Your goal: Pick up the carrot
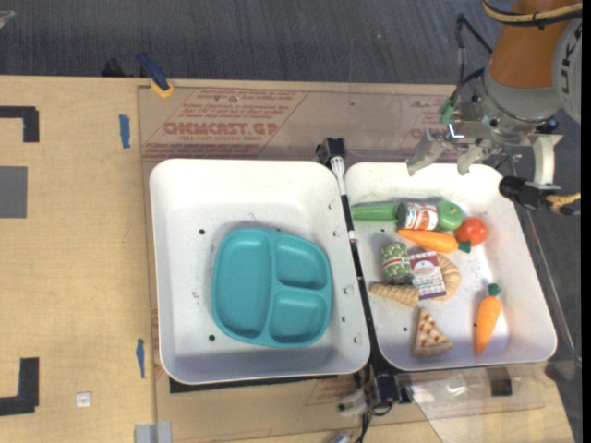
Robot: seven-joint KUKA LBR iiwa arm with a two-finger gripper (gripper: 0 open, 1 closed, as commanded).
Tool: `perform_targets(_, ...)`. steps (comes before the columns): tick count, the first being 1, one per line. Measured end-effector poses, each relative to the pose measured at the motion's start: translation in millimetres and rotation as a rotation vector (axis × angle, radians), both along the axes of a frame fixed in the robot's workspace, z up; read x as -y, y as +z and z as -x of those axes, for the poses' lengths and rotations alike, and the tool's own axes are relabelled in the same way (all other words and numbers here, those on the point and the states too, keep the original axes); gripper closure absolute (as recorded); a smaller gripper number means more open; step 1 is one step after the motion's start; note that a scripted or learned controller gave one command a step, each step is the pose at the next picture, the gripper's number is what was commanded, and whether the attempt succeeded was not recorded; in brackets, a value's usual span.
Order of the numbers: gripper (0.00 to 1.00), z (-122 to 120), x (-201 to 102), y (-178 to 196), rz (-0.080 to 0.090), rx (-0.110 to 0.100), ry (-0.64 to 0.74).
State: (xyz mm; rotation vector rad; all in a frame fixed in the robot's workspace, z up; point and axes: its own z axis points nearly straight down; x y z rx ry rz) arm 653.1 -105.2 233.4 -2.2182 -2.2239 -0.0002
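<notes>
**Colleague:** Where's the carrot from your seat?

**Me:** In the camera view I count two orange ones in the right bin (540, 335). One carrot (488, 316) stands near the bin's right wall toward the front; its long axis runs almost straight up and down the picture, green top at the far end, tip toward the near rim. The second carrot (429, 241) lies across the middle of the bin, long axis nearly left to right and slightly tilted, pointed end to the left, and its right end touches a red tomato (473, 230).

**Colleague:** And the gripper?

**Me:** The gripper (452, 158) hangs over the far rim of the right bin, well apart from both carrots. Its two fingers are spread wide with nothing between them.

**Colleague:** Any writing you can read?

**Me:** Red print on the cardboard sheet (222, 123) on the table beyond the bins, but I can't read it reliably. The small can (418, 217) and the little box (428, 278) carry labels too small for me to read.

**Colleague:** Left bin?

**Me:** A teal divided tray (272, 284) lies in the left bin (175, 275).
</notes>
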Motion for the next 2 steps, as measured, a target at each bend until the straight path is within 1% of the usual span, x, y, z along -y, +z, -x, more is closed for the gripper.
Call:
perform_targets(1,0.00,75.6,4.6,-91.1,-0.001,-0.010,0.089)
perform_targets(2,0.00,68.1,12.4,-112.4,0.007,0.033,-0.034)
